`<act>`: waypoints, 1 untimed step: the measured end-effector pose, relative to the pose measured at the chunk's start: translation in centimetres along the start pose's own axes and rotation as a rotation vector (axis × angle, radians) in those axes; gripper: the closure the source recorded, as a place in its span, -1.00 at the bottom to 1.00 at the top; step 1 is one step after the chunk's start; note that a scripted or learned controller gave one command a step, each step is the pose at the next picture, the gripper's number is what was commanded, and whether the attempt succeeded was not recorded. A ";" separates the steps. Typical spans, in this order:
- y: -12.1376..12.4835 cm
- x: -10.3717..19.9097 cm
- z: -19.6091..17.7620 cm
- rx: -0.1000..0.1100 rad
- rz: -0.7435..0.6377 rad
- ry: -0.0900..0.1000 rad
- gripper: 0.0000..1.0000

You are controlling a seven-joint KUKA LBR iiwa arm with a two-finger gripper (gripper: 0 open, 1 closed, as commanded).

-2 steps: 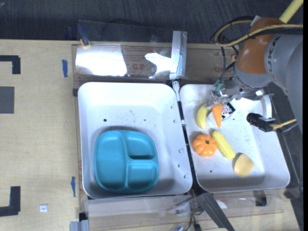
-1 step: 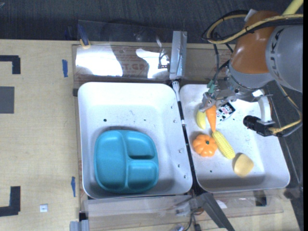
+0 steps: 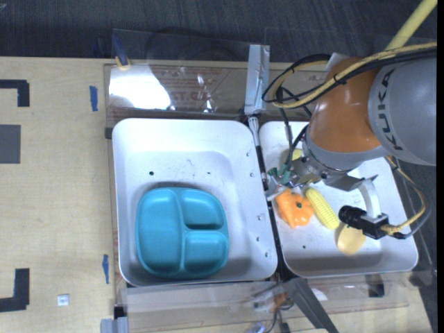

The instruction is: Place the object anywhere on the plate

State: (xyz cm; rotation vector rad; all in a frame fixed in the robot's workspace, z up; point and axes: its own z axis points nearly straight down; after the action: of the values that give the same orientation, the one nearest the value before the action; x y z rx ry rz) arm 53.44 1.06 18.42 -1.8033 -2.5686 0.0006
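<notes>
Camera view: we find the blue plate (image 3: 182, 232) bare in the left bin (image 3: 132, 144). Right of the plate, in the right bin (image 3: 395, 252), lie an orange pepper (image 3: 294, 210), corn cob (image 3: 322, 208) and yellow piece (image 3: 350, 241). The gripper (image 3: 288, 177) hovers above the pepper (finger state indiscernible). We judge nothing placed yet.

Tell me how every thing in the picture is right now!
Blue plate: flat in the left bin, nothing on it.
Orange pepper: lying in the right bin.
Corn: lying beside the pepper.
Yellow lemon: lying in the right bin.
Gripper: low over the right bin.
</notes>
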 end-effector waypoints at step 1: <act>0.0 -0.1 0.0 0.000 0.002 -0.001 -1.00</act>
State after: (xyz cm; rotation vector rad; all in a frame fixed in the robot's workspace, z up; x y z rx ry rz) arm 53.45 0.93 18.42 -1.8060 -2.5676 0.0013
